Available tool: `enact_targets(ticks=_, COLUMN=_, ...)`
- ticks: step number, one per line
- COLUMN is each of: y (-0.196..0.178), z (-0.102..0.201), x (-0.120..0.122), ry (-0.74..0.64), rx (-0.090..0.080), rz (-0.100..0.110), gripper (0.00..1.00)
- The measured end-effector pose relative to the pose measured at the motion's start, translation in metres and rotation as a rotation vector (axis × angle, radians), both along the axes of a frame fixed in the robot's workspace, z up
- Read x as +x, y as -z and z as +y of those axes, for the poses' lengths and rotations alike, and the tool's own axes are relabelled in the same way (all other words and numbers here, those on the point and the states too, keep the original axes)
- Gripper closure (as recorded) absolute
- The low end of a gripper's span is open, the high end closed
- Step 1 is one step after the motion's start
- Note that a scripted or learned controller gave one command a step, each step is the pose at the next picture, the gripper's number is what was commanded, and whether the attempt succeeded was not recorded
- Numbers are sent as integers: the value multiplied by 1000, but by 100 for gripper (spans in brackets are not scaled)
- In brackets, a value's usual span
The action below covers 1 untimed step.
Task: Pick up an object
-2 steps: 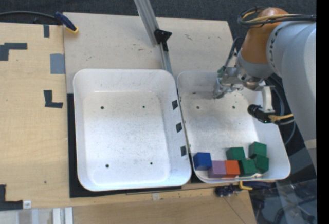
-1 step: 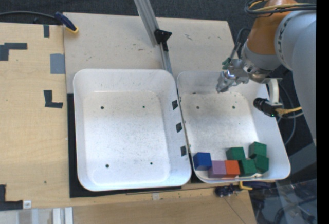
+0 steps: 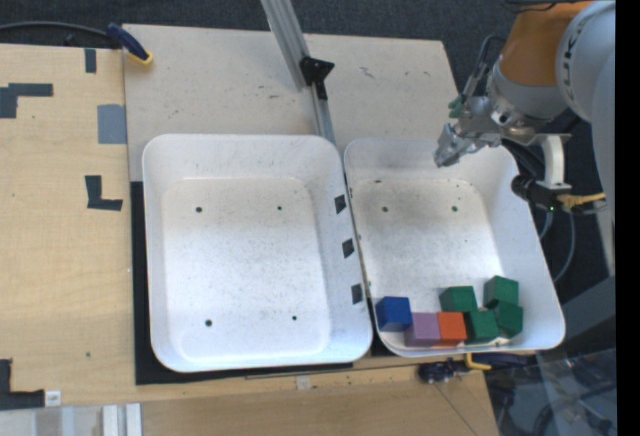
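Observation:
Several small blocks lie along the near edge of the right bin: a blue block, a purple block, an orange block and several green blocks. My gripper hangs over the far edge of the right bin, well away from the blocks. Nothing shows between its tips.
The left bin sits beside the right one, with black clips along the shared rim. A slanted metal rail runs from the top down to the bins' far junction. A blue and yellow tool lies at the far left of the bench.

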State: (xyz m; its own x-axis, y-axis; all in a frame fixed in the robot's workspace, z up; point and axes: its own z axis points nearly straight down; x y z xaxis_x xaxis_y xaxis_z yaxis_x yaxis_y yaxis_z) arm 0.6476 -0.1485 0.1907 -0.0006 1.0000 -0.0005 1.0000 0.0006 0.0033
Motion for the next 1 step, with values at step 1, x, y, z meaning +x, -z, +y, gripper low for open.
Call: enact_targets(ticks=1, y=-22, z=1, x=1, ry=-1, rx=1, rz=2, gripper=100)
